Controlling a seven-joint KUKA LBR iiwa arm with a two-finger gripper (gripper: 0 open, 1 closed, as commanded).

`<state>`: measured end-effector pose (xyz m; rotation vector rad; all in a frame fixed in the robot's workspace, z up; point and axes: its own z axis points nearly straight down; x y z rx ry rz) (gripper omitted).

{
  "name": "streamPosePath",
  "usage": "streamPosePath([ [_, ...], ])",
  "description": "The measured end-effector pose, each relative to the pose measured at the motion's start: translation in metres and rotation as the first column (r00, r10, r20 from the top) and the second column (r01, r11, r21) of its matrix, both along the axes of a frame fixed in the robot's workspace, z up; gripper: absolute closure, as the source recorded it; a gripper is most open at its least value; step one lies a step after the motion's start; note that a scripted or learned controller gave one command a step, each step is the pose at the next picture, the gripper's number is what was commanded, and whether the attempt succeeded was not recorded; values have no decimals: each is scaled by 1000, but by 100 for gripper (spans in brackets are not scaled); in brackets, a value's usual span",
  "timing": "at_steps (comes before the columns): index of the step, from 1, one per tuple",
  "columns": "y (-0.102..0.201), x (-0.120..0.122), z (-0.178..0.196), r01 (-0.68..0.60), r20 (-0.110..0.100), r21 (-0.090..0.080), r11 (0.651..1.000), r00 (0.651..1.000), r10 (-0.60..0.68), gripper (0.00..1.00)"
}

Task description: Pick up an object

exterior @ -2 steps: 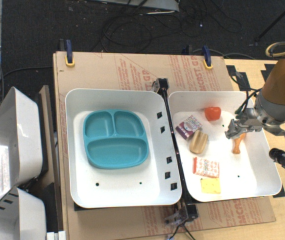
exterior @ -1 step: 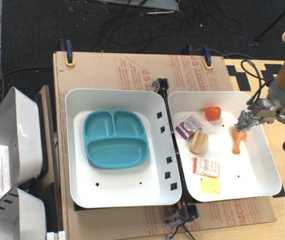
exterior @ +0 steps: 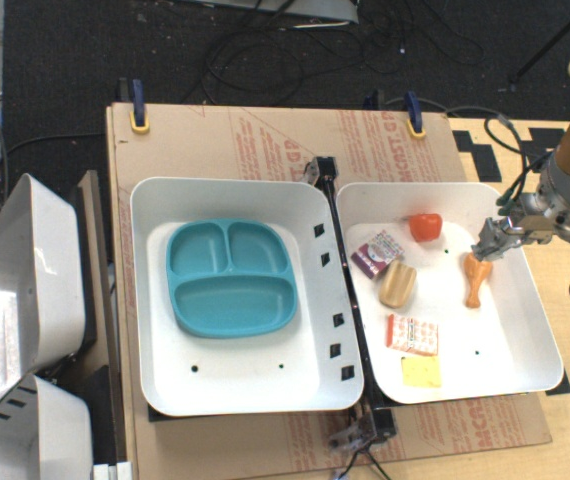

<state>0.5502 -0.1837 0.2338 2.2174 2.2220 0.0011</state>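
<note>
Orange carrot-shaped toy (exterior: 477,280): lay on the right bin (exterior: 525,363) floor, unlifted. Gripper (exterior: 489,245) stood at its upper end; you could not tell the fingers' state. Pick-up remained outstanding.

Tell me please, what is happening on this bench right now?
A grey robot arm with an orange band reaches in from the right, and its two-finger gripper sits at the top end of an orange carrot-shaped toy in the right white bin. That bin also has a red round toy, a purple packet, a tan wooden block, a red-and-white packet and a yellow square pad. The left white bin holds a teal divided plate. Nothing is lifted yet.
</note>
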Motion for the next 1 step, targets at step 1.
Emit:
streamPosePath([
  [1,57,-2,-10,-4,-4,2,1000,1000,4,100],
])
